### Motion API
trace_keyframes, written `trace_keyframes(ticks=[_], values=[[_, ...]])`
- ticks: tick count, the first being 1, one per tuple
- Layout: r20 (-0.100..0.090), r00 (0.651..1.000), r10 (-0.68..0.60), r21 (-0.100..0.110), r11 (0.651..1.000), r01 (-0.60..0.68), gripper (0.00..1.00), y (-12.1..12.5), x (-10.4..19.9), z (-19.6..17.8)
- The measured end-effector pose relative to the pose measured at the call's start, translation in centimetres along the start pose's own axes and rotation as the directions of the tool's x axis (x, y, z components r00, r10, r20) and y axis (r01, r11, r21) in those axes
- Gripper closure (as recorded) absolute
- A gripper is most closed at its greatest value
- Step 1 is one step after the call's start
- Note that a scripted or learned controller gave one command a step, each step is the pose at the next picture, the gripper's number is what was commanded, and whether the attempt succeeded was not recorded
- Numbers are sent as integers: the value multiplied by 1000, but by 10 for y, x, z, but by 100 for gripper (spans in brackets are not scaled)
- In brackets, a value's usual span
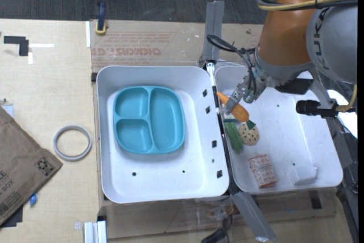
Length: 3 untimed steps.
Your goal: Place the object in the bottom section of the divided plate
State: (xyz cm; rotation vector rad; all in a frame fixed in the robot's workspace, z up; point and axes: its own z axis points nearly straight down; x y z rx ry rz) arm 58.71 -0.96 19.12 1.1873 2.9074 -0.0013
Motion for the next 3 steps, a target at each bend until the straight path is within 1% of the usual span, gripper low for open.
trace_keyframes(ticks=[1,2,3], values=[[2,993,-118,-1,993,118,100,47,-17,-35],[-1,996,-84,1,996,84,100,94,61,-37],[-1,996,-84,1,996,84,0,94,61,-37]])
